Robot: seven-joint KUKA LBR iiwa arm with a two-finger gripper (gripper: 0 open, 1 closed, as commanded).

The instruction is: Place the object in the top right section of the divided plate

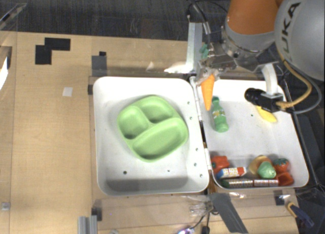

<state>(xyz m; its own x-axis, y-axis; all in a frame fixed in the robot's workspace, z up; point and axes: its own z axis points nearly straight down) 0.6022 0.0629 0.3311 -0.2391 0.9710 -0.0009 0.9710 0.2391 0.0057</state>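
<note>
Green divided plate point(152, 126) in left bin point(106, 167); toys fill right bin point(294, 141)

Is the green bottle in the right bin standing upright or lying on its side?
Lying on its side: the green plastic bottle rests lengthwise on the floor of the right white bin, its cap pointing toward the bin's far edge.

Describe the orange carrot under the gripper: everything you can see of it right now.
The carrot looks like a smooth plastic toy: an orange cone, wide end up, tapering to a point that aims down the view. It hangs nearly upright directly under the gripper, its top tucked in between the fingers, so it appears held. It sits over the divide between the two bins, at the right bin's left rim. Its tip ends close beside the green bottle; whether they touch is unclear.
</note>
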